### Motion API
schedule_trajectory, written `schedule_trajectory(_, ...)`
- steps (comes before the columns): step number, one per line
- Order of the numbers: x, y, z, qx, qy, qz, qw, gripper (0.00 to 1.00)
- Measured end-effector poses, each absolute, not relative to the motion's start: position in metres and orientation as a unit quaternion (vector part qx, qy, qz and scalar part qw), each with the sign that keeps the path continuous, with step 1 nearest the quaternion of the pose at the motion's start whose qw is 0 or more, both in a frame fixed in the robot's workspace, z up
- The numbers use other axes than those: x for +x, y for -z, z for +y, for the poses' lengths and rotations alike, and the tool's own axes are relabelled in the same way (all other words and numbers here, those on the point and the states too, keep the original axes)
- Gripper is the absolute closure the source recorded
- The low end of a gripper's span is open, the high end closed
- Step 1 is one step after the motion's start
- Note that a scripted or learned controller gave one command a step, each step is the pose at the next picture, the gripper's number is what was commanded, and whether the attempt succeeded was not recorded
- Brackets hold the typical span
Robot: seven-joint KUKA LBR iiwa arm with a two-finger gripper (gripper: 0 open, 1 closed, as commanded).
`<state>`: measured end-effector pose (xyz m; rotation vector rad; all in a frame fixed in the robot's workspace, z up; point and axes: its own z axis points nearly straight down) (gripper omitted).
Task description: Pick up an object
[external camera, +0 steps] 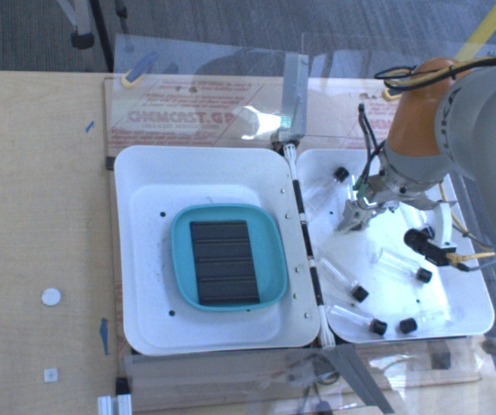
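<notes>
Centre your end effector (pixel 354 217), whose grip state I cannot tell, over one clear tube (pixel 397 263) in the right bin (pixel 481 305) before descending.

A single fixed camera looks down from above the counter (pixel 32 188) at a slant, far enough back to take in both white bins whole. The left bin (pixel 144 175) sits near the middle of the view and the right bin (pixel 477 305) lies toward the right edge. The far side of the counter runs along the top, with grey carpeted floor (pixel 231 7) beyond it (the slant shows there). The arm (pixel 468 115) enters from the right side, large in the view.
</notes>
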<state>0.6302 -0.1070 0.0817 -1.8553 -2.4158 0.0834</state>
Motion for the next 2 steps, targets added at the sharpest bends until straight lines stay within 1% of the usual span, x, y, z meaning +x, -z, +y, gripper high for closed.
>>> schedule_trajectory(1,0.655,-0.175,-0.081,-0.63,-0.0179,-0.776,0.021,1.0)
schedule_trajectory(2,0.661,-0.217,-0.046,-0.637,-0.01,-0.771,0.011,1.0)
